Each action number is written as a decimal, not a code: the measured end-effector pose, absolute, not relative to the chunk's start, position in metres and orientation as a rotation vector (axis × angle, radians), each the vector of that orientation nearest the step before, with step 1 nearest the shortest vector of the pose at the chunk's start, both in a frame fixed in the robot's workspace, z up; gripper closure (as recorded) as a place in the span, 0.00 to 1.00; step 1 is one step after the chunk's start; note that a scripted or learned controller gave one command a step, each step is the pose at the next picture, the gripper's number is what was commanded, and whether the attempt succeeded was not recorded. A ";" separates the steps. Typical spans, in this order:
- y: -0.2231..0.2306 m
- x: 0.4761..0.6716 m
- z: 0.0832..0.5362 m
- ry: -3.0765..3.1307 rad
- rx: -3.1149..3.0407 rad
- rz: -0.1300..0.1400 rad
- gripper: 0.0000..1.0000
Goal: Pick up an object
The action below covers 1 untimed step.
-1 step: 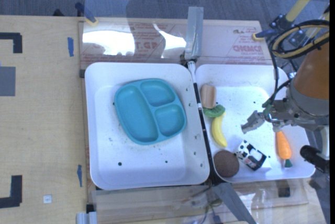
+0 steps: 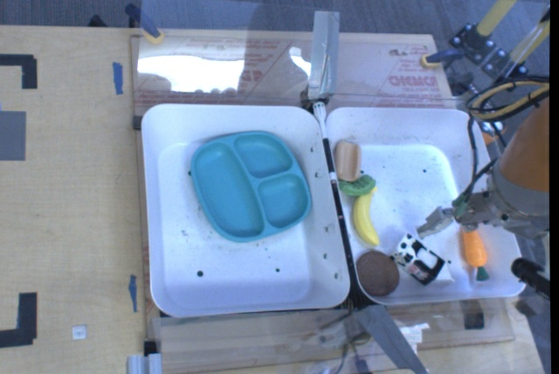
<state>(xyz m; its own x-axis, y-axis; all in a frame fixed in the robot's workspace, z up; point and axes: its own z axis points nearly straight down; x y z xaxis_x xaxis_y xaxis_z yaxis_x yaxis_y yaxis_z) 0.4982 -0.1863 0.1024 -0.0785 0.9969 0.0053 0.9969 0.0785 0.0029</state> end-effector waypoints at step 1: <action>-0.207 0.492 0.093 -2.371 -2.063 -0.041 0.00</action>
